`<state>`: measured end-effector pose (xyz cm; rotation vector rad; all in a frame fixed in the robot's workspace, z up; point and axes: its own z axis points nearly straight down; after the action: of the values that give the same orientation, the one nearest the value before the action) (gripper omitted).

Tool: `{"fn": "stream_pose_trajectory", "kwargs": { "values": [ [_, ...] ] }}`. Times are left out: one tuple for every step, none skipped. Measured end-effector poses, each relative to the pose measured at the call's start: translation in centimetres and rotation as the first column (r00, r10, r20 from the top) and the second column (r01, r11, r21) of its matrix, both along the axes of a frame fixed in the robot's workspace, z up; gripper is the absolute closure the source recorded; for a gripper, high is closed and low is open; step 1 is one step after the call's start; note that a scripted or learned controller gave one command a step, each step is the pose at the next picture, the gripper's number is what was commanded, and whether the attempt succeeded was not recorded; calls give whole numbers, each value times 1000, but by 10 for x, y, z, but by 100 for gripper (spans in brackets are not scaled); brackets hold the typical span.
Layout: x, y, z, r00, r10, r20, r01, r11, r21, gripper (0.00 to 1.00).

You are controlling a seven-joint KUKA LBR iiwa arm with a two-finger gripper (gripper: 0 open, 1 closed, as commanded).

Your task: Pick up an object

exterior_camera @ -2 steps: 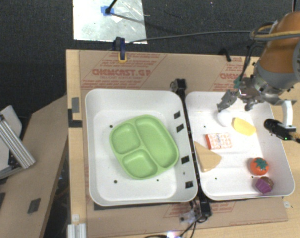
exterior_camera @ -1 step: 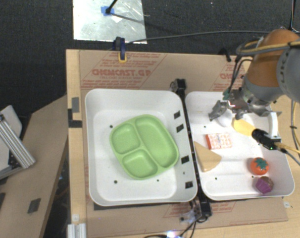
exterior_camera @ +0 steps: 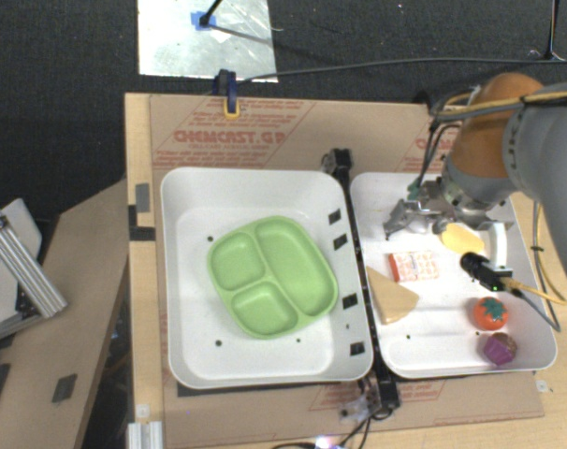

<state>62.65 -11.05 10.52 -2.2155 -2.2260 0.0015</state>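
Two bins (exterior_camera: 265,190) sit on "CHEMCAST GP" sheeting (exterior_camera: 229,131); the tool (exterior_camera: 410,215) hovers near a red-printed carton (exterior_camera: 414,267), grip state unclear.

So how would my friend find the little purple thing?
Look in the right bin, the one the arm reaches into. Go to its near right corner. The purple thing sits there just below the orange ball, and nothing else in that bin is purple.

"CHEMCAST GP" in red on the brown protective sheet (exterior_camera: 229,124) behind the bins; its smaller print illegible.
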Motion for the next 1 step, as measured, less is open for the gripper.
{"fn": "stream_pose_trajectory", "kwargs": {
  "values": [
    [1,1,-21,1000,-2,2,2,1000,0,0]
  ]
}}
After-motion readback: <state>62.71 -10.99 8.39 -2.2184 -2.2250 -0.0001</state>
